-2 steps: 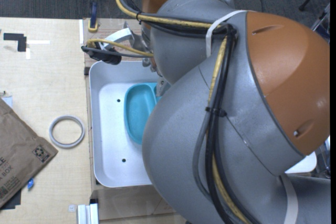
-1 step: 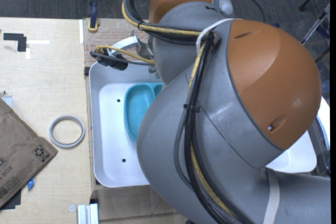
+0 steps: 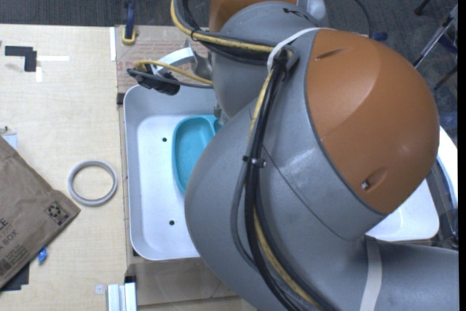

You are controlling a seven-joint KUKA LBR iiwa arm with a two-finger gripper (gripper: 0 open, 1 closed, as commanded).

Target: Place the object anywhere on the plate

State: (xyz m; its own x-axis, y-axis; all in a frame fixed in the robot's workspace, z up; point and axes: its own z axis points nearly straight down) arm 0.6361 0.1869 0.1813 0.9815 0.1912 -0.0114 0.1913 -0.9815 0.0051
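The grey arm (image 3: 306,156) covers most of the white bin (image 3: 149,178); a teal plate (image 3: 191,148) lies partly under it. Fingers hidden, can't tell their state. The object is probably under the arm; tape ring (image 3: 93,181) on worktop (image 3: 58,105)

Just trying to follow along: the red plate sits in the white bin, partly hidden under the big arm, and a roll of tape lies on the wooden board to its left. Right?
Nearly. The camera view shows the plate is turquoise, not red. It does sit in the white bin, partly hidden under the arm, and the roll of tape lies on the wooden board to its left.
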